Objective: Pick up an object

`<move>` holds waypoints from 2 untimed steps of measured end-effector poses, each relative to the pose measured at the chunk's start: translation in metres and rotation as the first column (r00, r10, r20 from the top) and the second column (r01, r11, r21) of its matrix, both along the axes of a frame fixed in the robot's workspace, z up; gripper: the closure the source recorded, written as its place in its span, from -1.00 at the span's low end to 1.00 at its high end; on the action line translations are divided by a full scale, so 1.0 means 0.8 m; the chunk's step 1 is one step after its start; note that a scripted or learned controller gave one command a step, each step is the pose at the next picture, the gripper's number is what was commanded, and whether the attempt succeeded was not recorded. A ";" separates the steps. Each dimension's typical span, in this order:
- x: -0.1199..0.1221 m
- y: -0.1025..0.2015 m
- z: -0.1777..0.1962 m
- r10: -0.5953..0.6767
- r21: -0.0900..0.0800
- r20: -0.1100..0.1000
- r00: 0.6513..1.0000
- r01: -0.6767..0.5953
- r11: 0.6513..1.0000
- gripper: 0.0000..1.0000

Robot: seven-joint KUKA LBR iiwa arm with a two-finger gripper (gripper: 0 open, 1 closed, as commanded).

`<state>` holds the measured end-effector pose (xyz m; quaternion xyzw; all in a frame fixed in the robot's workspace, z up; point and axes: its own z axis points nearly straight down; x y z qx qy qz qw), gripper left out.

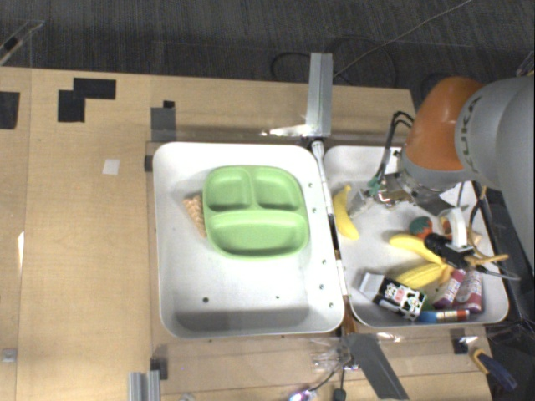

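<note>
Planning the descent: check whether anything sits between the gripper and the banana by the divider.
Nothing visible does. The gripper hangs just right of the banana, with bare bin floor between them; the other clutter lies farther right.

Counter: pale wooden counter [75,249], carrying two shallow white plastic bins side by side.
Left bin: white, rounded corners [242,307], left of the divider.
Right bin: white [355,161], touching the left bin along the middle.
Post: upright grey metal post [320,94] behind the seam between the bins.
Markings: black rectangular patches [84,97] on the counter's far left.
Floor: dark grey carpet [209,15] beyond the counter.
Cable: thin dark cable [401,36] lying on the carpet.
</note>
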<state>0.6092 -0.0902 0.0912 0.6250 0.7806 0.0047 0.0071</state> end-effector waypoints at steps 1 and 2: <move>0.068 0.012 0.121 -0.072 0.001 -0.008 0.997 0.072 0.997 -1.00; 0.049 0.001 0.006 0.013 0.001 -0.010 1.000 -0.013 1.000 -1.00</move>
